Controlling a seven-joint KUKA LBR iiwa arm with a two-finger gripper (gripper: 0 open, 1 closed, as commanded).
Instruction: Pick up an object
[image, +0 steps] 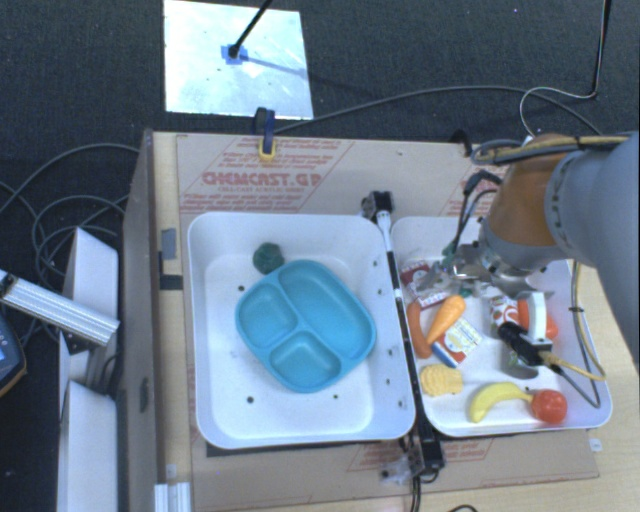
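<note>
My gripper (468, 272) hangs low over the back of the right bin (590, 425), below the orange-banded wrist. Just in front of it, an orange toy carrot (444, 318) lies tilted, its thick end close to the gripper tip; whether they touch is unclear. A second orange piece (415, 328) lies along the bin's left wall. Also in this bin are a yellow banana (497, 398), a red tomato (548, 405), a yellow corn-like piece (440, 380), a red and white packet (460, 343) and a red and white item (533, 315).
The left bin (225, 400) bears a blue divided plate (303, 323) and a small dark green object (268, 258) behind it. A black bar (392, 270) runs along the divider between the bins. Cables trail over the right bin's far side and the bench.
</note>
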